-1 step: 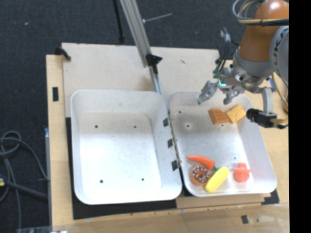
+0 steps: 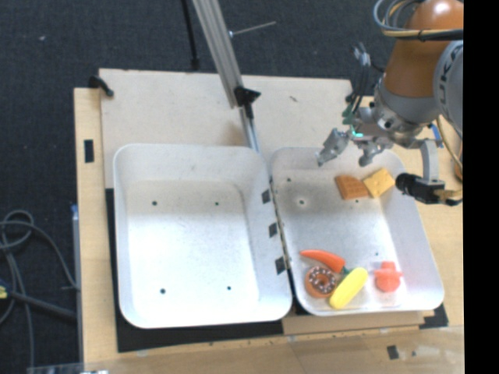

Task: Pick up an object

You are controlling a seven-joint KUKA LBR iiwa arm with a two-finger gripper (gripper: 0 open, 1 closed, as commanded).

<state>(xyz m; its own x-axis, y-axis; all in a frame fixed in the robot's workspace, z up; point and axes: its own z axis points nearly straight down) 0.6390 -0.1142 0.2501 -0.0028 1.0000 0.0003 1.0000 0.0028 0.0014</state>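
My gripper point(image 2: 348, 153) hangs over the far edge of the right bin point(image 2: 351, 224), its two fingers spread open with nothing between them. Just in front of it and a little to the right lie two tan cracker-like squares point(image 2: 365, 185), side by side on the bin floor. At the bin's near edge sit an orange carrot point(image 2: 323, 259), a brown doughnut point(image 2: 318, 280), a yellow corn-like piece point(image 2: 348, 287) and a small red-orange piece point(image 2: 387, 277).
The left bin point(image 2: 191, 232) sits beside the right one, divided by a shared rim. A metal pole point(image 2: 222, 53) slants up from behind the bins. Cables lie on the floor at the left. The arm's black side bracket point(image 2: 421, 185) overhangs the right bin's right edge.
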